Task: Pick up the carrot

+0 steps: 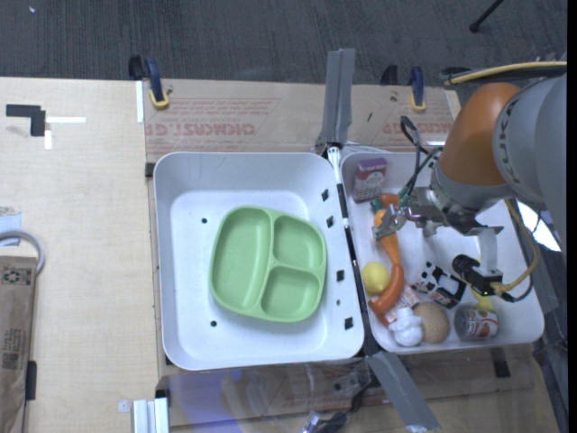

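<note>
The carrot (389, 287), an orange-red tapered piece, lies in the right bin (532, 318) near its left wall, just right of a yellow lemon (375, 277). My gripper (390, 227) hangs over the upper left part of that bin, a short way above the carrot and apart from it. A small orange piece (386, 202) shows right beside the gripper's tip; what it is cannot be made out. The grey arm with its orange band (482, 133) reaches in from the right and hides part of the bin's far side.
The left bin (180, 242) holds a green divided plate (268, 263). In the right bin are a pink box (369, 177), a black-and-white item (439, 283), a white object (406, 326), a brown round thing (433, 323) and a can (476, 323).
</note>
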`<state>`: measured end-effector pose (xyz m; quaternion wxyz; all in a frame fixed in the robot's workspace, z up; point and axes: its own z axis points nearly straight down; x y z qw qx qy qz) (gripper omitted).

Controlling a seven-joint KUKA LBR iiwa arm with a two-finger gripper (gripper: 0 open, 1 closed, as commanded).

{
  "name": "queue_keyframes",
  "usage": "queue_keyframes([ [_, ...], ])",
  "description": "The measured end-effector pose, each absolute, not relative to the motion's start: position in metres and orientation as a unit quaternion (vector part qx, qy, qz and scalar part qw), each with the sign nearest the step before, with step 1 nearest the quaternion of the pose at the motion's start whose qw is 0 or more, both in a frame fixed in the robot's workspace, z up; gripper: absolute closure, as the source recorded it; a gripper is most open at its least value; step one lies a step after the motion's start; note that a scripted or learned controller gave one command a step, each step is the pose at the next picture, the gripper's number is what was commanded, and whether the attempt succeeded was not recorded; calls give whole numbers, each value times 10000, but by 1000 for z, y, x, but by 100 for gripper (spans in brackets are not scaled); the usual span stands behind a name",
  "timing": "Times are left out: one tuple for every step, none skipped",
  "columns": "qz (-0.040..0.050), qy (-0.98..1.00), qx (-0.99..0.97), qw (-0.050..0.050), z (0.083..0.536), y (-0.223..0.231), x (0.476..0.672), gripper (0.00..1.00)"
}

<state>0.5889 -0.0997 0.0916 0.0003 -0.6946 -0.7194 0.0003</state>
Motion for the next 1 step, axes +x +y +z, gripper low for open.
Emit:
queue_keyframes([
  [4,-7183,-6957,2,101,-101,589,100],
])
